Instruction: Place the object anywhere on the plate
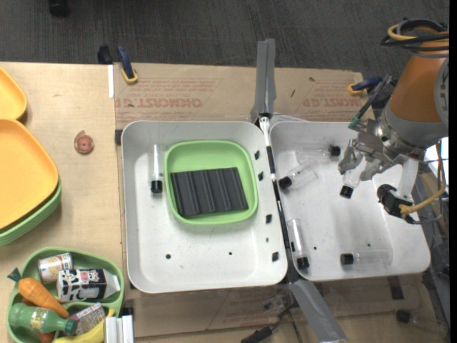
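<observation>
A green square plate sits in the left bin with a dark ridged slab lying on it. My gripper hangs over the right bin, near its upper right part. Between its fingers a clear tube with a black cap points down and to the left, so the gripper is shut on it. The plate lies well to the left of the gripper, across the divider between the bins.
A second clear tube lies in the left bin beside the plate's left edge. Several more capped tubes are scattered on the right bin's floor. Yellow trays and a bowl of toy food stand on the bench at left.
</observation>
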Robot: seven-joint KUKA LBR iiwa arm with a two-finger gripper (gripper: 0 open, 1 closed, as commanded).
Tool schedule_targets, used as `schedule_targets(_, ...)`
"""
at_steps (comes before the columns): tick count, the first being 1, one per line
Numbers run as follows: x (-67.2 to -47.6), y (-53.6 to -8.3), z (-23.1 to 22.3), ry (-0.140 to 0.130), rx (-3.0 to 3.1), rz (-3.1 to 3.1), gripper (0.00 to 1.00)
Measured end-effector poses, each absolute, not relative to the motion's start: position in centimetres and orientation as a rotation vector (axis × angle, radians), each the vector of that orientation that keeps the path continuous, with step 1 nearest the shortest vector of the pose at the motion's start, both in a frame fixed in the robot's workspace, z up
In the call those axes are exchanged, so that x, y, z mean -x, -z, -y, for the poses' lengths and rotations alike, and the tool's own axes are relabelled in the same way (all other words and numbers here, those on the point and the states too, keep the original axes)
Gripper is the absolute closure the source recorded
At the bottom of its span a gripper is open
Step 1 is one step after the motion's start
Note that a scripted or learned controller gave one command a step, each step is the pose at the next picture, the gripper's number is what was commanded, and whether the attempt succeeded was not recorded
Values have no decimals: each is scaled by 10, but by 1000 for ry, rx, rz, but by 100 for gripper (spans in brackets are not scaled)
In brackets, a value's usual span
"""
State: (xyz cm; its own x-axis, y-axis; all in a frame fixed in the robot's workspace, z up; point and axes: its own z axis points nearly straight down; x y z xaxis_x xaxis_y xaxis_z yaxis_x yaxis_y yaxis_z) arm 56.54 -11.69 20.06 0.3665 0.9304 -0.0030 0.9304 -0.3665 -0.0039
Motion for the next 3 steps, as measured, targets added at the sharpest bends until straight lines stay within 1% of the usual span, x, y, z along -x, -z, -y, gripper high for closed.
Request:
schedule_targets(1,-565,-201,117,-7,2596,1767,0)
schedule_targets(2,-565,-190,49,-7,2735,1542,0)
schedule_targets(3,-561,-190,-5,-8,2836,1349,0)
